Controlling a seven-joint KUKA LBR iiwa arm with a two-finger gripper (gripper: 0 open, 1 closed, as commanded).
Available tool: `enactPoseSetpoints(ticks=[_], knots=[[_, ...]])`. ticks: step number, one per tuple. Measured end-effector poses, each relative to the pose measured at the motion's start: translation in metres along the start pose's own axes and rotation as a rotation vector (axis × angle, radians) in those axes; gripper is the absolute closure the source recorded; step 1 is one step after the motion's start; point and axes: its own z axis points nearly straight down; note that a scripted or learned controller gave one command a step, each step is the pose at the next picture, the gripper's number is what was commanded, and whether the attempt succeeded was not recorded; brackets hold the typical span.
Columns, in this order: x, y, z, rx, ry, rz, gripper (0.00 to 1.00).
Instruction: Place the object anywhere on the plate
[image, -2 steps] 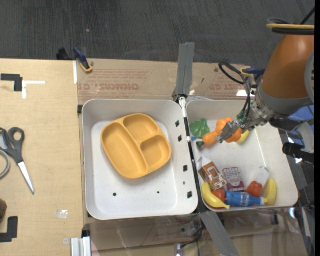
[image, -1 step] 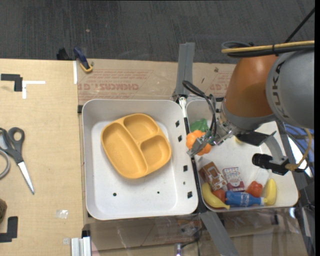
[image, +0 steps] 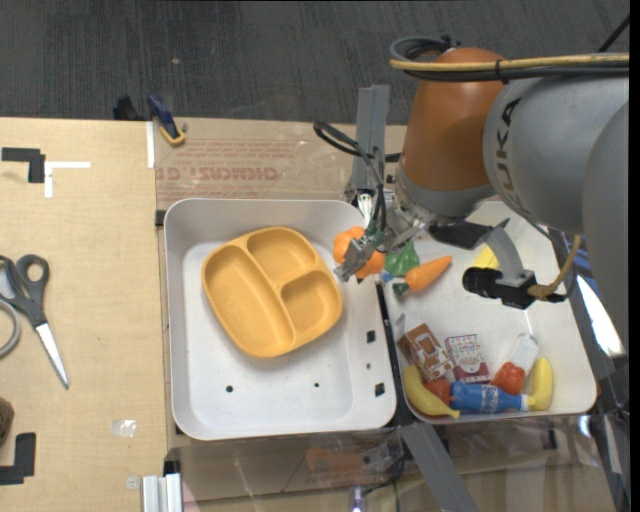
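Orange toy carrot (image: 428, 272) beside end effector (image: 368, 250)

Left bin (image: 190, 400): I logged one divided plate (image: 272, 290) lying in its rear half, toward the left wall. Right bin (image: 580, 400): I counted a carton (image: 424, 352), a packet (image: 466, 357), a bottle (image: 485, 398) and a banana (image: 425, 395) clustered at the front. A carrot (image: 425, 273) lay at the rear, just beside the dividing wall. Scissors (image: 35, 310) rested on the bench (image: 80, 230), left of both bins.
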Motion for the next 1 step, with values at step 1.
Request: enactPoseSetpoints(ticks=[1], knots=[[-0.0002, -0.0001, -0.0001, 0.000, 0.000, 0.000, 0.00]])
